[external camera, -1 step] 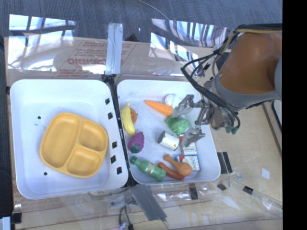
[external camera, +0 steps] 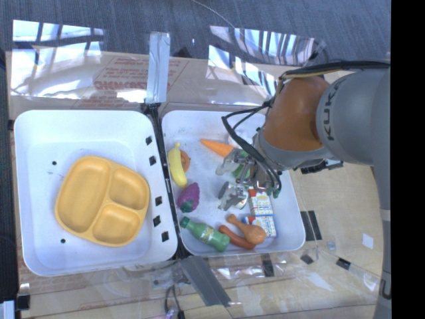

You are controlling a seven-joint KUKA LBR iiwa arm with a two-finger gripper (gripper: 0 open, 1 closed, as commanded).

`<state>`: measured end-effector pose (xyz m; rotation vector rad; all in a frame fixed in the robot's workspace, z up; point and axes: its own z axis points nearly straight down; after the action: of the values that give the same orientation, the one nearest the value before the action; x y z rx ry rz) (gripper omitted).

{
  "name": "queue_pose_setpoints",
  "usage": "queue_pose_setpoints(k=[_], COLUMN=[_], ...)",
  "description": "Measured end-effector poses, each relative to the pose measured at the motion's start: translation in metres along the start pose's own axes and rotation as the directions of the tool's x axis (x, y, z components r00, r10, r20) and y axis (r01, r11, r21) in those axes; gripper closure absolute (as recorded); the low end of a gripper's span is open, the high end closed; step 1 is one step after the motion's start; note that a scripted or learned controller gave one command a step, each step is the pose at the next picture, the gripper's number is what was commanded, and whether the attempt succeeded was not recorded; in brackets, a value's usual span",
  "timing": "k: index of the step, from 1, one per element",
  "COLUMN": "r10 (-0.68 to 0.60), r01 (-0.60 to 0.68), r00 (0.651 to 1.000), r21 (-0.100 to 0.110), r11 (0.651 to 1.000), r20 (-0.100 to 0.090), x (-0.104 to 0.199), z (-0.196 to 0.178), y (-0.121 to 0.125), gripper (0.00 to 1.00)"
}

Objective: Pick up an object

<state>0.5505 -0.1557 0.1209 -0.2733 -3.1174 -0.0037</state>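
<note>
one gripper [external camera: 234, 190] hangs low in the right bin [external camera: 199, 121], near its middle, and i cannot tell its state; just right of it, touching or nearly so, a small white carton [external camera: 263, 210] lies flat with its long axis running toward the near wall; a wooden spoon-like piece [external camera: 248, 228] lies below it, pointing left and up, beside an orange sausage-shaped toy [external camera: 237, 238]; a green bottle [external camera: 206, 234] lies with its cap to the upper left; a carrot [external camera: 217, 147] above the gripper points left; a banana [external camera: 176, 166] stands lengthwise along the left wall, a purple eggplant [external camera: 188, 196] below it; the arm [external camera: 352, 115] comes in from the right, orange band [external camera: 295, 115] bent down over the bin; the left bin [external camera: 40, 135] holds a yellow divided plate [external camera: 101, 200].
</note>
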Motion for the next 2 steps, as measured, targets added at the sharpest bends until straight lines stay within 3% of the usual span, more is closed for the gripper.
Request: queue_pose_setpoints(k=[1,2], r10=[-0.013,-0.02], r01=[0.013,0.02], r00=[1.0,1.0], r21=[0.0,0.002], r11=[1.0,1.0], r20=[0.012,0.017], x=[-0.07,-0.071], z=[0.029,0.016], y=[0.056,0.057], gripper=[0.0,1.0])
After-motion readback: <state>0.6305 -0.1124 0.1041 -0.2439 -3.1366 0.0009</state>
